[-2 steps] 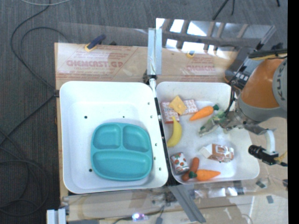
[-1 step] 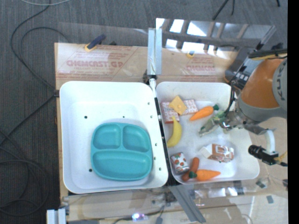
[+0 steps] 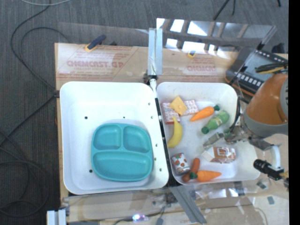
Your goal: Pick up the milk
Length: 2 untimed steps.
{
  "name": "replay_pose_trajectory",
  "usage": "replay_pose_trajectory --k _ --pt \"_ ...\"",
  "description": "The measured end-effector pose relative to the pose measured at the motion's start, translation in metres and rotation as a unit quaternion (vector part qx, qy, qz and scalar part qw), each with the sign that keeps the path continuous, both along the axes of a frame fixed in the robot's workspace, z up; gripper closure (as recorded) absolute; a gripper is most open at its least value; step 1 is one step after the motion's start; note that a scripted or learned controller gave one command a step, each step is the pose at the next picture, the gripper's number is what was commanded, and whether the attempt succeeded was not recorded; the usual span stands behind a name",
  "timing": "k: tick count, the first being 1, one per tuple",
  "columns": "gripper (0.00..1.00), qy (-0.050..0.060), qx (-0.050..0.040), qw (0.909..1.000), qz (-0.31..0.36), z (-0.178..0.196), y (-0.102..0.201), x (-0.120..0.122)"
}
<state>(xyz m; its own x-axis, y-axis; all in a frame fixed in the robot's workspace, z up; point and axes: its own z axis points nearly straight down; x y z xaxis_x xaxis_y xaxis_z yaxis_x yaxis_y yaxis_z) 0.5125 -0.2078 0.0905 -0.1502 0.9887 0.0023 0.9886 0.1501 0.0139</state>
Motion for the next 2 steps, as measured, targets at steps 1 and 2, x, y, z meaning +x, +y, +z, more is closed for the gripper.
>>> replay_pose_trajectory --k 1,2 --pt "1.0 -0.003 -0.0026 1.0 0.0 0.011 -0.001 0.002" --pt "1.0 0.008 -0.0024 0.9981 0.062 0.013 0.001 -0.029"
